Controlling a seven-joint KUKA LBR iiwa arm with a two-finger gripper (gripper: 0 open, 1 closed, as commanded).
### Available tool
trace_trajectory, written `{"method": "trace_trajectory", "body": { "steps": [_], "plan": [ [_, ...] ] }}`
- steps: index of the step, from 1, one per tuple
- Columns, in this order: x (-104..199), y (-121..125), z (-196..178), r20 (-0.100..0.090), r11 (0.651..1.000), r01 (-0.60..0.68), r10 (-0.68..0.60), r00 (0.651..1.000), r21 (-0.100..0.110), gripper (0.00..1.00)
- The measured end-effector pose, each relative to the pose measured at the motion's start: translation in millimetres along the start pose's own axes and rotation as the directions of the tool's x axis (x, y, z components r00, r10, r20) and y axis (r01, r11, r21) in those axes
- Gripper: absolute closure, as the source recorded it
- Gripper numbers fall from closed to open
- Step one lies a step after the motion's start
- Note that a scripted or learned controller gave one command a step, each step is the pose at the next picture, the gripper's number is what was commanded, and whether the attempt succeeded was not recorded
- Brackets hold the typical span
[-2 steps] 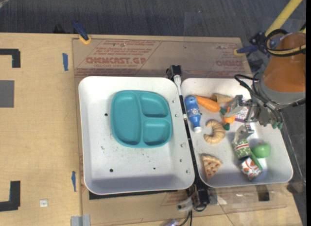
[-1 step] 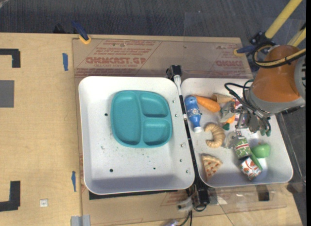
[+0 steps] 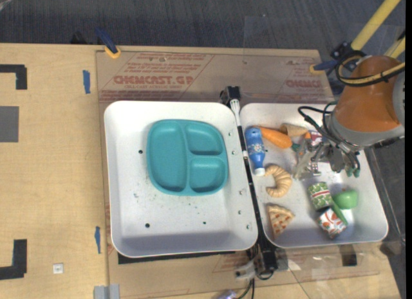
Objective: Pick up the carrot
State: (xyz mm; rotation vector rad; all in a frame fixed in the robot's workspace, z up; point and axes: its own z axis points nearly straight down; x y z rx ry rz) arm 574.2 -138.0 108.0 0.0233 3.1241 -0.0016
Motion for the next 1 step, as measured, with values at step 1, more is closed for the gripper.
{"method": "trace_trajectory", "body": {
  "steps": [1],
  "plan": [
    [-5.6, 84.4, -80.6, -0.005, 0.987, -0.163, 0.163, 0.987, -0.003, 1.00]
  ]
}}
